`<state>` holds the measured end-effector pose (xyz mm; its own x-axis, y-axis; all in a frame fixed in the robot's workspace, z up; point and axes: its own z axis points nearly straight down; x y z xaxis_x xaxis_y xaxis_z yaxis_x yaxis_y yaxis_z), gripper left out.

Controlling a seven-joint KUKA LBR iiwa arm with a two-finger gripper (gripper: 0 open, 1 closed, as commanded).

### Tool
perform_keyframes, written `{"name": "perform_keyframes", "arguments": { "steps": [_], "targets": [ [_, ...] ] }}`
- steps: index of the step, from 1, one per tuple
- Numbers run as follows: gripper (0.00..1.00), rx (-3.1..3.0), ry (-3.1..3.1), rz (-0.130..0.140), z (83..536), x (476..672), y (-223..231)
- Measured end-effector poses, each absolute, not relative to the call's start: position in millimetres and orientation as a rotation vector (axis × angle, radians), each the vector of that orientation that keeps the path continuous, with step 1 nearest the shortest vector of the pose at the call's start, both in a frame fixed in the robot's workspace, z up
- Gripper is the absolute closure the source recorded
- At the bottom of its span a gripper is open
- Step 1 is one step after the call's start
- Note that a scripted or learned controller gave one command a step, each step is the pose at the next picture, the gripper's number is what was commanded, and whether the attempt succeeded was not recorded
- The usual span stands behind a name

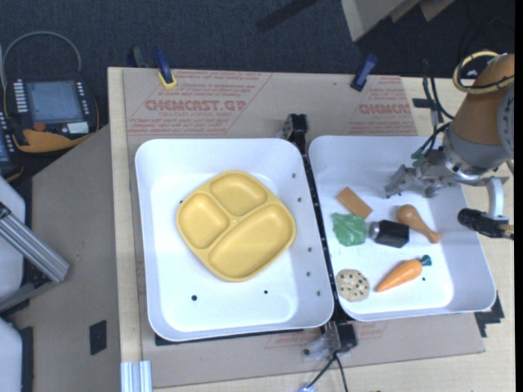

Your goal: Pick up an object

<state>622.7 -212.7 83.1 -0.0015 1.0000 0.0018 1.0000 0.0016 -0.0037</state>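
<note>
Gripper: the gripper [409, 182] hangs over the right bin [466, 300] toward its 12 o'clock rim, the grey arm [482, 129] with its orange band coming in from 3 o'clock. Nothing shows between its metal parts, and whether it is released or clenched I cannot tell at this size.

Left bin: the left bin [163, 300] carries a yellow divided plate [237, 223] lying flat near its middle.

Right bin, contents: an orange cracker-like slab [353, 202] sits at about 10 o'clock of the bin; a green leafy toy [350, 229] at 9 o'clock, just beside a black and silver block [386, 233] near the centre; a toy drumstick [417, 221] lies at 2 o'clock of that block; a toy carrot [402, 273] lies toward 5 o'clock; a chocolate-chip cookie [352, 284] at 7 o'clock.

Nearest candidate: the drumstick lies closest to the gripper, at roughly its 6 o'clock, apart from it.

Handling, judged: these look like light, hard plastic play food, stiff and rather slick, so they may skid or roll on the smooth white floor. The drumstick seems best taken across its thin shaft; the carrot across its thick middle. The cookie and slab lie flat and thin, likely hard to pinch.

Counter: a board counter [245, 104] with red lettering bears both bins.
</note>
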Motion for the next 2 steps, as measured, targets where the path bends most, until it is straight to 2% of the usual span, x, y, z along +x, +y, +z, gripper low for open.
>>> {"name": "perform_keyframes", "arguments": {
  "steps": [1, 2],
  "targets": [
    [1.00, -2.220, -2.226, -0.001, 96, 624.1, -213],
    [1.00, -2.225, -2.228, -0.004, 146, 630.5, -221]
  ]
}}
